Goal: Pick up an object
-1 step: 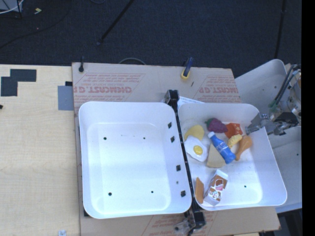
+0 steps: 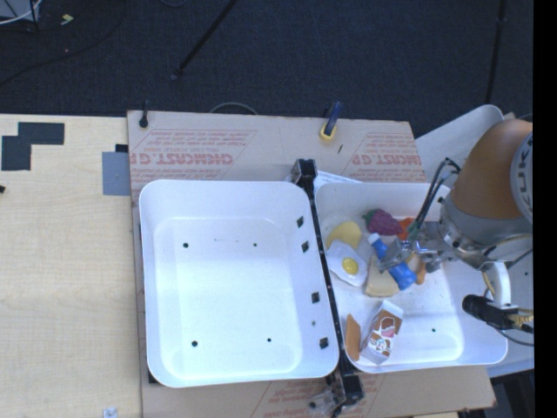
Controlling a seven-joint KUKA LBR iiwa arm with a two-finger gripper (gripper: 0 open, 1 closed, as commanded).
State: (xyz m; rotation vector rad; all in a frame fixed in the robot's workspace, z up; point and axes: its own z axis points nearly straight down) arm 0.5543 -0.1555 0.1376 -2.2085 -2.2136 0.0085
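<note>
The right bin point(image 2: 435, 342) holds a pile of toy foods. A blue bottle point(image 2: 392, 266) lies across a pale cheese wedge point(image 2: 379, 285), next to a fried egg point(image 2: 348, 265) and a yellow piece point(image 2: 346, 232). A purple item point(image 2: 381, 223) and a red-orange one point(image 2: 406, 226) lie toward the back. A small carton point(image 2: 381, 334) and an orange bread stick point(image 2: 352, 333) rest near the front wall. My gripper point(image 2: 411, 251) reaches in from the right, low over the blue bottle's right end, among the items. Whether it touches the bottle is unclear.
The left bin point(image 2: 157, 233) stands beside the right one, with a black divider clamp point(image 2: 305, 174) between them. The grey arm with its orange band point(image 2: 492, 181) covers the right bin's right wall. A yellow clamp point(image 2: 330, 129) sits on the cardboard behind.
</note>
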